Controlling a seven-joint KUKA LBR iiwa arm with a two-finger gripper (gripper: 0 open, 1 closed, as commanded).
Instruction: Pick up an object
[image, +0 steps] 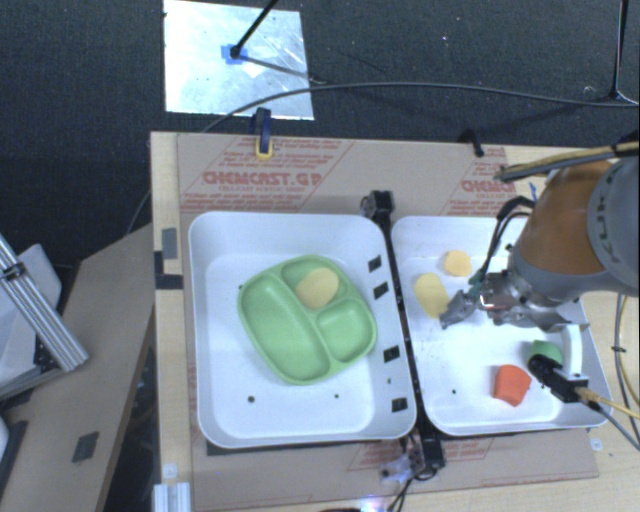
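My gripper (458, 310) hangs low over the right bin (450, 405), its tip just at four o'clock of the pale yellow piece (431, 293); how it is set, spread or pressed together, I cannot tell from this slant. That yellow piece lies at the bin's nine o'clock side, with a smaller yellow-orange lump (457, 263) near it at one o'clock. Both look like light plastic play food: rigid, smooth, probably slippery, so I would take the pale one across its narrow middle. An orange piece (511, 384) and a green piece (546, 352) lie towards five o'clock. My arm comes in from three o'clock, wrist bent down, the orange band (560, 225) above it. The left bin (230, 400) holds a green divided plate (300, 318) bearing another yellow item (318, 287).
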